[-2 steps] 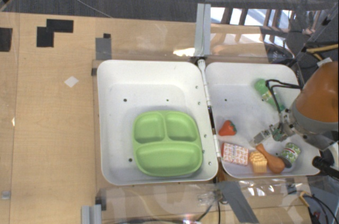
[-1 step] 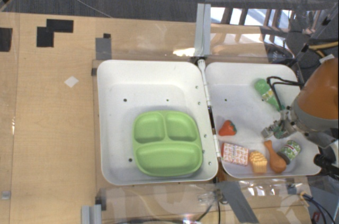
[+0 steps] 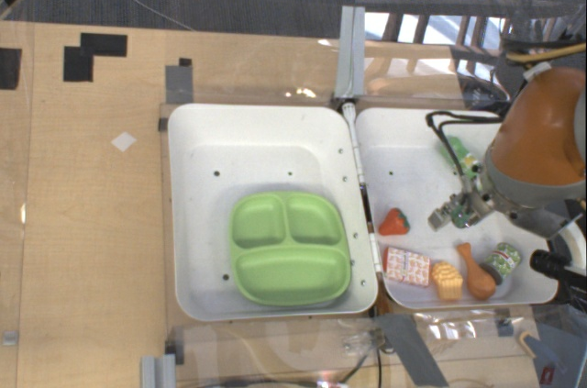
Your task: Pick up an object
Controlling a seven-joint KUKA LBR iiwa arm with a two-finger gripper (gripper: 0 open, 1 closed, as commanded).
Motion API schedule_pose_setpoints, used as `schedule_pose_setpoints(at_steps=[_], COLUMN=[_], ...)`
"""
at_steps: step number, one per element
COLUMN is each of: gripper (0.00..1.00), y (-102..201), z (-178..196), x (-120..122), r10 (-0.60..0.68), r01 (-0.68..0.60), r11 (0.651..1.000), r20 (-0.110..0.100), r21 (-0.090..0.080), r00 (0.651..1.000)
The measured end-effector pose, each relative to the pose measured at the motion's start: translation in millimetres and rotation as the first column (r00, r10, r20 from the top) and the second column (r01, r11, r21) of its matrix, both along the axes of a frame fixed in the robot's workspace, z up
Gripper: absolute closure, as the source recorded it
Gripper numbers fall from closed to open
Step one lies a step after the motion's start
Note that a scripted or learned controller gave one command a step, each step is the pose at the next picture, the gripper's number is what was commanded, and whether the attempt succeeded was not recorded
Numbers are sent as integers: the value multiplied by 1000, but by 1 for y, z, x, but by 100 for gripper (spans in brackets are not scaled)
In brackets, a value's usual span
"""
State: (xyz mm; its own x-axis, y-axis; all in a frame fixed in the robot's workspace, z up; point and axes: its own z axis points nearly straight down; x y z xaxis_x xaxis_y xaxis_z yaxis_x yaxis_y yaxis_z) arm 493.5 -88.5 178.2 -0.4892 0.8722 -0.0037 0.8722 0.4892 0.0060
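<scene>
My gripper (image 3: 451, 216) hangs low over the right bin (image 3: 404, 148), just right of a red strawberry (image 3: 394, 222) and apart from it. Nothing shows between its fingers. Along the bin's front edge lie a pink-and-white wafer block (image 3: 407, 267), a yellow corn piece (image 3: 448, 281), an orange drumstick (image 3: 475, 271) and a small green can (image 3: 503, 260). A green object (image 3: 459, 157) lies farther back, partly hidden by the arm.
The left bin (image 3: 202, 148) holds a green divided plate (image 3: 290, 247). A metal post (image 3: 349, 56) stands behind the divider between the bins. The arm's orange band (image 3: 546, 134) covers the right bin's right side.
</scene>
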Motion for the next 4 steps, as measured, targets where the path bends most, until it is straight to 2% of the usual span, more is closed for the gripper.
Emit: schedule_pose_setpoints(at_steps=[1,2,3,4], gripper=[100,100,100,100], y=[-97,-51,23,21], z=[-50,-44,9,8], x=[18,71,138,64], r10=[174,533,394,363], r01=[-174,-533,-394,-363], r11=[985,846,919,932], r20=[-2,1,2,-1], r21=[-2,-5,-3,-2], r00=[985,846,919,932])
